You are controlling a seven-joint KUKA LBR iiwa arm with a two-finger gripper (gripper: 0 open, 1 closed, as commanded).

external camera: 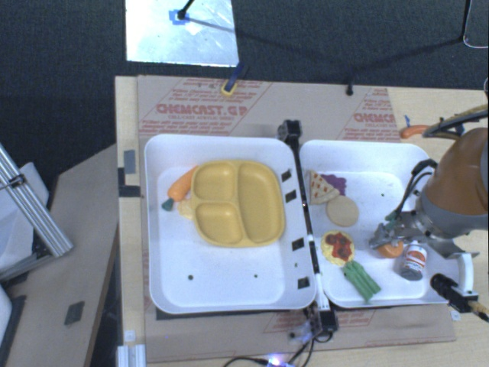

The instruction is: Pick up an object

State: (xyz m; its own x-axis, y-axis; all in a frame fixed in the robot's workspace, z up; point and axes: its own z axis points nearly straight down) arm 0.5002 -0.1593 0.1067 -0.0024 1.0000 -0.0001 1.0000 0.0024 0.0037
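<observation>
Now | gripper low, R bin | round can beside

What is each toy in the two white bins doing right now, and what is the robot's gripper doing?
yellow tray: flat in the left bin, compartments bare
carrot: lying against the tray's left edge
pizza slice: flat in the right bin
tan disc: flat, below the pizza slice
red and yellow food piece: flat
green piece: lying down near the bin's front
small can: tilted
gripper: low in the right bin, beside the can
</observation>
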